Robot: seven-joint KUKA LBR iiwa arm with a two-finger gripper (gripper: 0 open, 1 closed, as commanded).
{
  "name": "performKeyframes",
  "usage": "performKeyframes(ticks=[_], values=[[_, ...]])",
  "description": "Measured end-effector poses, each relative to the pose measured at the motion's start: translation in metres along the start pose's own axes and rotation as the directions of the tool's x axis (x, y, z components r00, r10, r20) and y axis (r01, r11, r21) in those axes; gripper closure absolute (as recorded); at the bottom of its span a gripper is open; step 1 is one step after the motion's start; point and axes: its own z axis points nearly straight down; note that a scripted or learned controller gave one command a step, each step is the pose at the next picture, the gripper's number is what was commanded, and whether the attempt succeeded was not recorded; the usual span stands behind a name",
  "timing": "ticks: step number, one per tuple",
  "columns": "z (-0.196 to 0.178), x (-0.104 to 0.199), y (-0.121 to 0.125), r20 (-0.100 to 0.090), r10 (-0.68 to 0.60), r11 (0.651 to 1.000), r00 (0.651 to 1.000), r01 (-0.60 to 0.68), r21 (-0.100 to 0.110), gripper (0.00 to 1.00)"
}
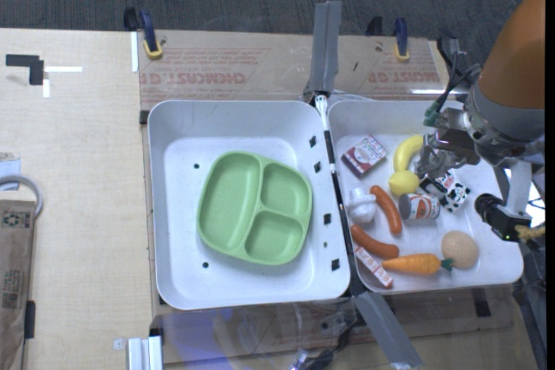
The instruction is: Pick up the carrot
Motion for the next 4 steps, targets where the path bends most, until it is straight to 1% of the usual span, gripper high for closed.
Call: performKeyframes(ticks=[1,2,3,4], values=[[0.0,0.0,0.0,0.0,0.0,1.0,1.0,0.0,0.0,0.0],[0.083,-0.014,-0.035,-0.001,0.105,0.994,0.994,-0.105,0.003,0.0],[0.165,-0.062,-0.026,-0.003,-0.047,0.999,0.999,0.047,0.002,0.0],[0.183,-0.059,-0.027,-0.003,0.167,0.986,0.986,-0.167,0.003,0.0]])
